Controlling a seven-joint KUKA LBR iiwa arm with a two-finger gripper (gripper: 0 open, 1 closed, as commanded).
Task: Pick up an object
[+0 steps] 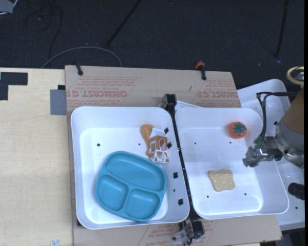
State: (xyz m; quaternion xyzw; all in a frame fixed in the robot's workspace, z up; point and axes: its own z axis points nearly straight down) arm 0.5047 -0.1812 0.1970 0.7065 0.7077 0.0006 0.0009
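Gripper (250, 158) state unclear, over right bin (205, 201); nearby pale tan, flat, lumpy-edged object (221, 180).

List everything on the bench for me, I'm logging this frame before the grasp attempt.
White bins: 2, white, side by side on the cardboard.
Divided plate: 1, blue, left bin, near front.
Printed packet: 1, white and brown, left bin, by the divider.
Orange-brown piece: 1, left bin, touching the packet's upper left.
Round toy fruit: 1, orange with green top, right bin, back.
Flat piece: 1, tan, right bin, centre front.
Gripper: 1, grey, at right bin's right edge, holding nothing visible.
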